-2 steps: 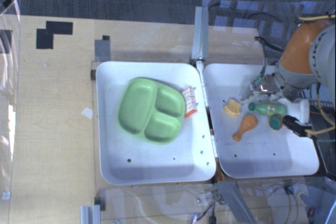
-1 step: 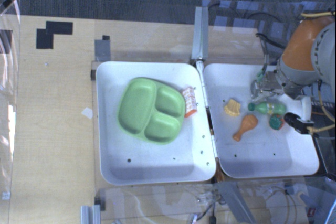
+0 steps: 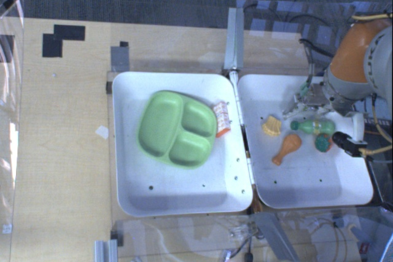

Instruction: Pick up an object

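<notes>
Bench [image 3: 67,132] bears two white bins [image 3: 184,193].

Two white bins side by side on the bench [image 3: 67,132]; left bin [image 3: 132,193] holds a green divided plate [image 3: 177,129] with a small wrapped packet [image 3: 221,117] just beside its right edge; right bin [image 3: 307,190] holds a yellow piece [image 3: 271,126], an orange drumstick-shaped toy [image 3: 287,148], a green bottle [image 3: 313,127] and a small teal item [image 3: 323,143]; hand [image 3: 305,101] hangs over right bin's upper part near the bottle; grip unclear.
</notes>
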`<act>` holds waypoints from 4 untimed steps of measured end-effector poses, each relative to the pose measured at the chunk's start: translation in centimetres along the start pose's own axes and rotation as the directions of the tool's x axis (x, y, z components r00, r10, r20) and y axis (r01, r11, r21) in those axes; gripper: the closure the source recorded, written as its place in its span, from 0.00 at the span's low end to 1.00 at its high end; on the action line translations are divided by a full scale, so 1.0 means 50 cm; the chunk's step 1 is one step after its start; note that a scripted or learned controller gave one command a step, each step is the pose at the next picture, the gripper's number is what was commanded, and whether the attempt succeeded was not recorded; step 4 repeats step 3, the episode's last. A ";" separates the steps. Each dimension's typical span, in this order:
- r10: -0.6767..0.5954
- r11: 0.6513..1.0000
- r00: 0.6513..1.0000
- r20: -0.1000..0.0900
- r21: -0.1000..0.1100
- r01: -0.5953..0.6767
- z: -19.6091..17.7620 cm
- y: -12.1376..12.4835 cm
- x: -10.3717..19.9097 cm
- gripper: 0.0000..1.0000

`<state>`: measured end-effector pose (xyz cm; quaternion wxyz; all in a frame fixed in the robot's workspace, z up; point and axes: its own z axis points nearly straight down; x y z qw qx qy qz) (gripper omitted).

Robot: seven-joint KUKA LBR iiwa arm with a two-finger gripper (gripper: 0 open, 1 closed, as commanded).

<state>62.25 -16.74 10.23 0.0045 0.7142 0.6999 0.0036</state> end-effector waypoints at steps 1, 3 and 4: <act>-0.229 0.973 0.973 0.001 0.000 0.229 0.024 -0.120 -0.033 0.00; -0.149 0.989 0.989 -0.001 0.003 0.149 -0.178 -0.048 0.075 1.00; -0.149 0.989 0.989 -0.001 0.003 0.149 -0.178 -0.048 0.075 1.00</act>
